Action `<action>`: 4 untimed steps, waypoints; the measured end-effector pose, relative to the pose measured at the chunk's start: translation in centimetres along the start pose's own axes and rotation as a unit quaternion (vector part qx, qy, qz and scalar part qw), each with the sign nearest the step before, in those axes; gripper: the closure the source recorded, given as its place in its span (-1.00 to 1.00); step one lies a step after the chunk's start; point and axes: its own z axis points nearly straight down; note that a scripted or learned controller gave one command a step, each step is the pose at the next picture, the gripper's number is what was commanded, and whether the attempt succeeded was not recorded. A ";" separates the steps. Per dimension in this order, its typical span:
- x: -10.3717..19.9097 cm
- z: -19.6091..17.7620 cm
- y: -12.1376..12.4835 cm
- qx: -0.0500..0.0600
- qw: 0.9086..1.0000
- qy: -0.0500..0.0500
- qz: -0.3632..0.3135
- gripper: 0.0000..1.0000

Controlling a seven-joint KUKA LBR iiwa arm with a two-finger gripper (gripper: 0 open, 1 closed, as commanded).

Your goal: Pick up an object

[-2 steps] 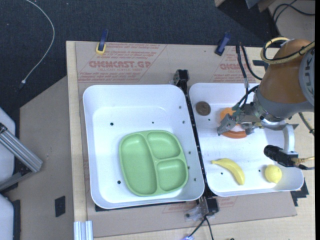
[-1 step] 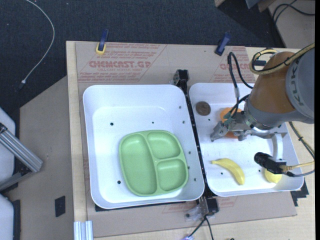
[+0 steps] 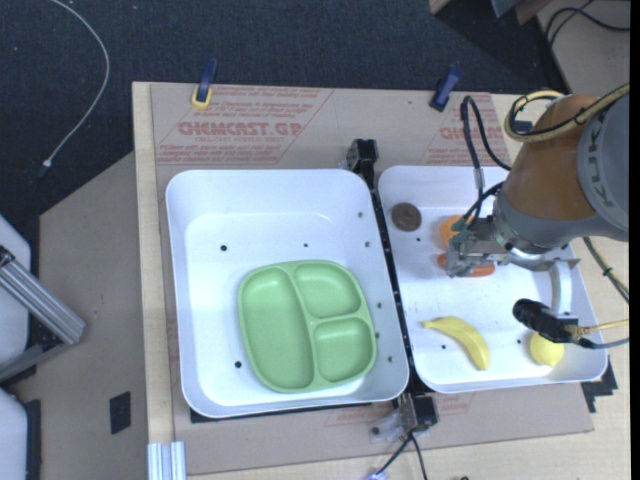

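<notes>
An orange rounded object (image 3: 452,234), partly hidden, lies in the right shallow white bin (image 3: 440,368), towards that bin's nine o'clock side, and the metal two-finger gripper (image 3: 462,258) is down directly on top of it; orange shows above the gripper at twelve o'clock and again just beneath it at six o'clock, so the two are touching or nearly so, though whether the object sits between the gripper's tips cannot be told, nor whether the tool is spread or closed. At eleven o'clock from the orange object, just beside it, lies a small brown round disc (image 3: 405,216). At six o'clock, apart from it, lies a yellow curved banana (image 3: 462,338), and at four o'clock, near the bin's lower right corner, a yellow rounded fruit like a lemon (image 3: 546,350). The grey arm with its orange band (image 3: 555,173) reaches in from three o'clock. The left shallow white bin (image 3: 200,218) holds a light green plastic divided plate with three compartments (image 3: 305,323), lying flat in its lower half.
</notes>
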 end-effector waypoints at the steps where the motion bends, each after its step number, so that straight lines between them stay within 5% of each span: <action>1: 0.5 -6.3 0.3 -0.003 1.000 -0.001 -0.001 1.00; 2: 0.5 -7.5 0.4 -0.002 1.000 -0.001 -0.001 1.00; 4: 10.6 -8.3 -1.7 0.001 1.000 0.002 -0.004 1.00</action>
